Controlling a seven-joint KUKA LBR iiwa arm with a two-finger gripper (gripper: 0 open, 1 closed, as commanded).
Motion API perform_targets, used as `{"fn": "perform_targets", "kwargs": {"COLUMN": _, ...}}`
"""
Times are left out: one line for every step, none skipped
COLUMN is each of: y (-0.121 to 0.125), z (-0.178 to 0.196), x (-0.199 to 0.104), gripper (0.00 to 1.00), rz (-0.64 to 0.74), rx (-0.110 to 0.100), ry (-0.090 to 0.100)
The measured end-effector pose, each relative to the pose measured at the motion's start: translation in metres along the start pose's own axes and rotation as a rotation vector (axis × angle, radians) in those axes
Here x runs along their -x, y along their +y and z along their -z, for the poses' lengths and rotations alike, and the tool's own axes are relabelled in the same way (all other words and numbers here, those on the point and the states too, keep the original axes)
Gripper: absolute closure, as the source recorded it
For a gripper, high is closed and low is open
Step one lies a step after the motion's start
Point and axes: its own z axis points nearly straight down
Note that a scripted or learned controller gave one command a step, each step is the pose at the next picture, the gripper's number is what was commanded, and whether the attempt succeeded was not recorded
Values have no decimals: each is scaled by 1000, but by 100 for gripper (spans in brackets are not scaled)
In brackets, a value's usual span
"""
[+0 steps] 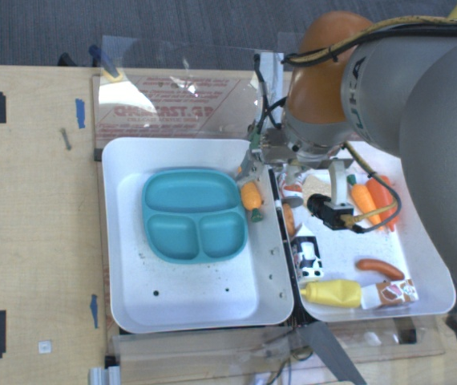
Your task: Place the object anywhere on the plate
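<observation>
The teal plate (pixel 192 215), split into three compartments, lies in the left bin (pixel 132 295). A small orange object (pixel 251 196) with a yellowish lower end sits just off the plate's right rim, close to the wall between the bins. My gripper (pixel 254 167) is directly above that orange object, at the plate's upper right corner. The wrist hides where the two meet, so I cannot tell whether the object is held or resting in the bin.
The right bin (pixel 433 271) holds several toy foods: a carrot (pixel 364 197), a red pepper (pixel 386 203), a sausage (pixel 380 269), a yellow piece (pixel 333 293), a black-and-white figure (pixel 309 257). A clear plastic sheet (pixel 172 107) lies behind the left bin.
</observation>
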Motion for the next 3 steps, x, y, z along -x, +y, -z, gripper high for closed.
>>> {"fn": "perform_targets", "kwargs": {"y": 0, "z": 0, "x": 0, "gripper": 0, "rz": 0, "rx": 0, "ry": 0}}
{"fn": "perform_targets", "kwargs": {"y": 0, "z": 0, "x": 0, "gripper": 0, "rz": 0, "rx": 0, "ry": 0}}
{"fn": "perform_targets", "kwargs": {"y": 0, "z": 0, "x": 0, "gripper": 0, "rz": 0, "rx": 0, "ry": 0}}
